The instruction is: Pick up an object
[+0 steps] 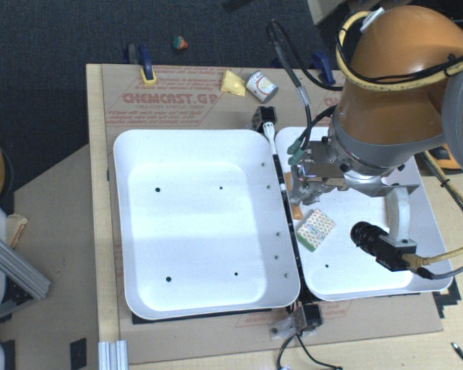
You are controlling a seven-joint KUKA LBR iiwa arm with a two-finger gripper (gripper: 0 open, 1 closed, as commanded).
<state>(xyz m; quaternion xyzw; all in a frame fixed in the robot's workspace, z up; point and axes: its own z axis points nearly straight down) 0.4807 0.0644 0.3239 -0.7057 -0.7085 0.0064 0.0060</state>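
One speckled packet (315,229) in right bin (355,280), two bins, hand (301,187) grip state can't tell

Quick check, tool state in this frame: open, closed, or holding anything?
Tool: cannot be told; it sits low in the right bin, beside the patterned packet.

Robotics lab: arm (401,75), white bins (139,160)

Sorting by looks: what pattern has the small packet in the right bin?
Camera view: the packet is white with green dots.
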